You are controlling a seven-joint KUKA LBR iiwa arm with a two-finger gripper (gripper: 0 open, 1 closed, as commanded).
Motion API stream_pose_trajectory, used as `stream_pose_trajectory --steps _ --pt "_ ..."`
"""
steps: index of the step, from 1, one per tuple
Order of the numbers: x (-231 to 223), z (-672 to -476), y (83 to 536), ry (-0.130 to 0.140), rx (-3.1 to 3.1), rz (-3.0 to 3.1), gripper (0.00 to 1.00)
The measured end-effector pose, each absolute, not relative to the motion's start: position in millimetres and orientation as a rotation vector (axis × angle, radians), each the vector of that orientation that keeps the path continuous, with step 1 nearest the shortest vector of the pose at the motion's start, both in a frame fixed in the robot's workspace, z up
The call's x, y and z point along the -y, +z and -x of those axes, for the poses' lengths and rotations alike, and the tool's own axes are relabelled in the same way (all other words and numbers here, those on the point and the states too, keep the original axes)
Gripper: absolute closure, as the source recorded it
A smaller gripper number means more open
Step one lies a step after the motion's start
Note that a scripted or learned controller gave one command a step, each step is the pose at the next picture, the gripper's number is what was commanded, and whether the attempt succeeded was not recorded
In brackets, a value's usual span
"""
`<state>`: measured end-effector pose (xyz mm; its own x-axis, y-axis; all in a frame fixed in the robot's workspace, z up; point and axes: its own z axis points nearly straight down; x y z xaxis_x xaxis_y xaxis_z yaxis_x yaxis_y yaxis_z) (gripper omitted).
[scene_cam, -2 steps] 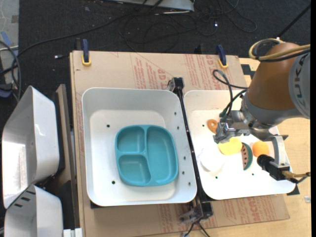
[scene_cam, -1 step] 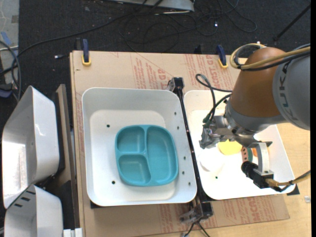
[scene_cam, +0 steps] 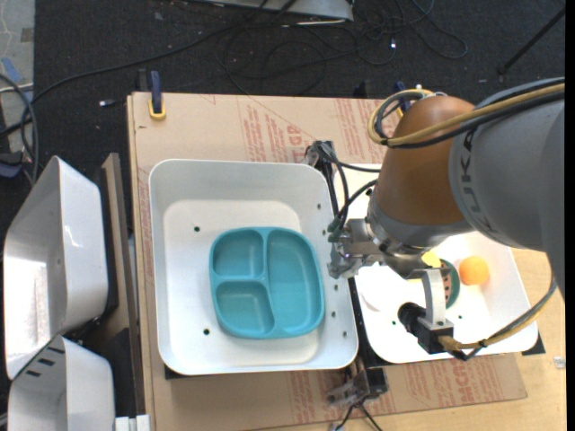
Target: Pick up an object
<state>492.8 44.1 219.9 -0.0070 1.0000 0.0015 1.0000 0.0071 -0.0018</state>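
One teal tray (scene_cam: 267, 283) — one orange ball (scene_cam: 473, 271)

Arm (scene_cam: 512, 169) bears perhaps "KU"; red print on cardboard (scene_cam: 269, 124) unreadable.

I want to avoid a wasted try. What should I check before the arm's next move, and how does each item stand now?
1. Pickable things in view: ok. An orange ball lies in the right bin, and a teal divided plate lies in the left bin.
2. Hand over a target: not ok. The hand sits near the bins' shared edge, beside the plate and away from the ball.
3. Hand free of load: cannot tell.
4. Right bin fully visible: not ok. The arm covers much of it.
5. Plate lying flat: ok, compartments up.
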Motion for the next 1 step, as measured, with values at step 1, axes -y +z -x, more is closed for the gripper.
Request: stream_pose_trajectory --steps 1 --pt "-98.4 -483.4 234.9 -0.003 2.231 2.210 1.00"
